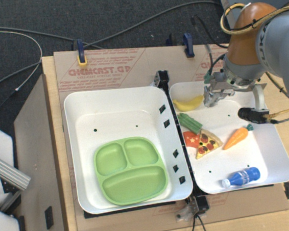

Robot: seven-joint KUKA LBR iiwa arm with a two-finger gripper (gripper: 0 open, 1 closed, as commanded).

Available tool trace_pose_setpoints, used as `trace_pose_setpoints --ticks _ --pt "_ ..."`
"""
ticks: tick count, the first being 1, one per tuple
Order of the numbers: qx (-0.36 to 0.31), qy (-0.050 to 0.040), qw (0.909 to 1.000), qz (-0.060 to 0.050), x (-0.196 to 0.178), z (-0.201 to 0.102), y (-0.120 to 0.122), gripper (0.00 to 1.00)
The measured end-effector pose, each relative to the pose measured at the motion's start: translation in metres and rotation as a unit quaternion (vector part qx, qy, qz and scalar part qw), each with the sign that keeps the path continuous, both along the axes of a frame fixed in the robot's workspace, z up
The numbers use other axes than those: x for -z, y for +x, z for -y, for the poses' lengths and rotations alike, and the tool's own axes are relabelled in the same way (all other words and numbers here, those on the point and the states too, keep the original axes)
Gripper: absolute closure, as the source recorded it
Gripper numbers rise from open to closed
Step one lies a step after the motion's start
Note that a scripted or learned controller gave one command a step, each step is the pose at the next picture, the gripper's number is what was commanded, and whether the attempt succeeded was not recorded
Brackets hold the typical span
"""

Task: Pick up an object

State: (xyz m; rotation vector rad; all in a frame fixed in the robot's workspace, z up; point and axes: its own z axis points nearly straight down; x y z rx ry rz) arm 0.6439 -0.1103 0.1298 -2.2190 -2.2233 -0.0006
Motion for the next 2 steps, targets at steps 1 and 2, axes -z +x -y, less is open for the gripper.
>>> trace_pose_setpoints --ticks 1,2 --pt "-0.001 -0.0001 1.0 0.001 -0.059 -0.006 0.001 1.0" --pt "0.0 0.0 1.0 0.0 -0.094 -0.007 0.003 1.0"
